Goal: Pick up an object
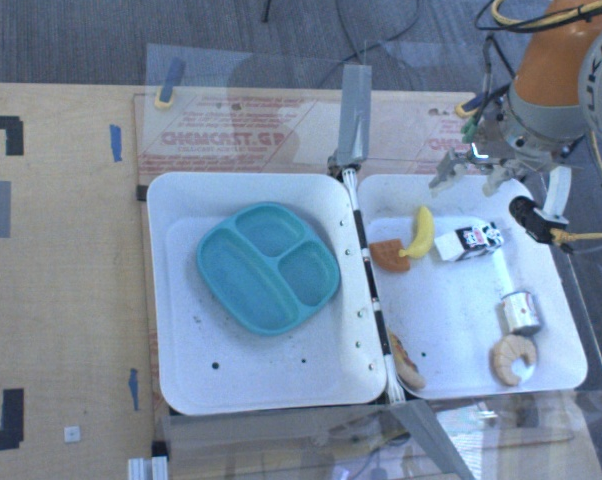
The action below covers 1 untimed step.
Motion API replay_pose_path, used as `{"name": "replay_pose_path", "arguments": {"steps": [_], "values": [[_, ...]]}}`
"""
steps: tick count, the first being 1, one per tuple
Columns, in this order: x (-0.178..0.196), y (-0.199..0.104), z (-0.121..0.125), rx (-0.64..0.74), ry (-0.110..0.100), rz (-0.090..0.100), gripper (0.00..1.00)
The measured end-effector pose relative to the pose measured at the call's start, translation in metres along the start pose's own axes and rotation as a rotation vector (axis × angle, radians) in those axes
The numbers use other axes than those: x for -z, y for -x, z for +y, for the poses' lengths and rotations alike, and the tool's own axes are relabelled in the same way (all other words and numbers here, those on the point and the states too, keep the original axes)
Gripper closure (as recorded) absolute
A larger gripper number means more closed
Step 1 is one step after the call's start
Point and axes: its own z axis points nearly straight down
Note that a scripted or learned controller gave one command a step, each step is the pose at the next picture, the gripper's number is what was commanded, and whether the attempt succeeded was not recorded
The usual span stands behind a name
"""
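You see the grey arm with its orange band (559,43) reaching in over the far right corner of the right white bin (451,363), and its gripper (478,168) hangs just above that bin's far edge with two thin metal fingers (447,171) splayed apart, nothing between them. Below it, in the far half of the right bin, a yellow plastic banana (420,233) lies with one end pointing to the far edge and the other touching a small brown wedge-shaped piece (388,256) that sits against the bin's left wall. Just beside the banana, toward the bin's right side, you find a small white carton with black print (468,240), and a white tube (500,268) runs from it down to a shiny metal cylinder (520,313) near the right wall. At the near right corner of that bin lies a tan croissant-shaped toy (511,359). Against the near part of the left wall a brown, bread-like piece (406,362) leans on the rim. In the left white bin (181,368) a teal plastic plate with three compartments (268,267) rests flat around the middle, slightly toward the far side. Both bins sit side by side on the light wooden surface (61,268), which carries blue tape marks (115,142) along its left part.
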Motion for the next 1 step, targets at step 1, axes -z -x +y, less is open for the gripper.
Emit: {"name": "replay_pose_path", "arguments": {"steps": [1], "values": [[-0.1131,-0.0234,-0.0001,-0.075,0.004,-0.002,0.0]]}}
